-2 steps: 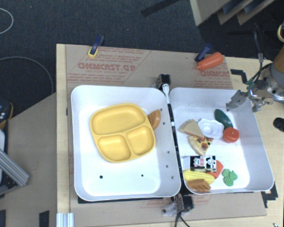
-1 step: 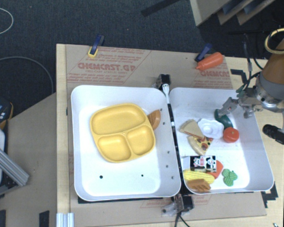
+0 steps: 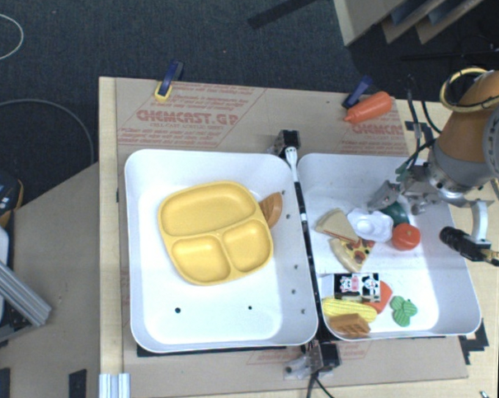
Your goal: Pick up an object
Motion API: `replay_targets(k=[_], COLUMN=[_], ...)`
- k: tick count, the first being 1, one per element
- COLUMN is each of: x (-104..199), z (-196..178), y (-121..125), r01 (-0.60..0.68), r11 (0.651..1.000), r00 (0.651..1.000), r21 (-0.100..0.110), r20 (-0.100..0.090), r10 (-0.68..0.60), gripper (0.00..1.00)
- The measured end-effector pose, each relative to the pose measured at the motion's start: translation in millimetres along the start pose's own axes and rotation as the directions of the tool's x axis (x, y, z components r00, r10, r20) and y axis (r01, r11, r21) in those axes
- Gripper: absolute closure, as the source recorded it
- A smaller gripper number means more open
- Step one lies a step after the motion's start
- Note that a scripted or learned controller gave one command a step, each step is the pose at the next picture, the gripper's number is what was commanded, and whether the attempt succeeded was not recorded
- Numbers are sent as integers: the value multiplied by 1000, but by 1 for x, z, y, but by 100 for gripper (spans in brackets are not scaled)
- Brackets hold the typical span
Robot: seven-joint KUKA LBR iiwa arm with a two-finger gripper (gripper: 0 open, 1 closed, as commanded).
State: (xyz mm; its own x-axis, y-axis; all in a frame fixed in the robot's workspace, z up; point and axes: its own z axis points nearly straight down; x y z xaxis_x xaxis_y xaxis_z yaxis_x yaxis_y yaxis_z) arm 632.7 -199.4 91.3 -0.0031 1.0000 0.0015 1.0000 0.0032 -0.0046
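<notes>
One red tomato (image 3: 406, 235) just beside end effector (image 3: 395, 207), right bin (image 3: 456, 281).

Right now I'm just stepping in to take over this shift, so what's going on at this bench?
A grey arm with an orange band reaches in from the right, and its hand hangs over the right bin, above the toy food there. Just below it lie a white piece and a red tomato, with a sandwich wedge beside them. Nothing is visibly between its fingers, so no object is picked up yet. The left bin holds a yellow divided plate.
</notes>
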Motion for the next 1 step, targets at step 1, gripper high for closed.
replay_targets(k=[1], x=[1], z=[7], y=[0], r01=[0], r11=[1000], r00=[1000], r21=[-2], r20=[1], r10=[0], gripper=[0])
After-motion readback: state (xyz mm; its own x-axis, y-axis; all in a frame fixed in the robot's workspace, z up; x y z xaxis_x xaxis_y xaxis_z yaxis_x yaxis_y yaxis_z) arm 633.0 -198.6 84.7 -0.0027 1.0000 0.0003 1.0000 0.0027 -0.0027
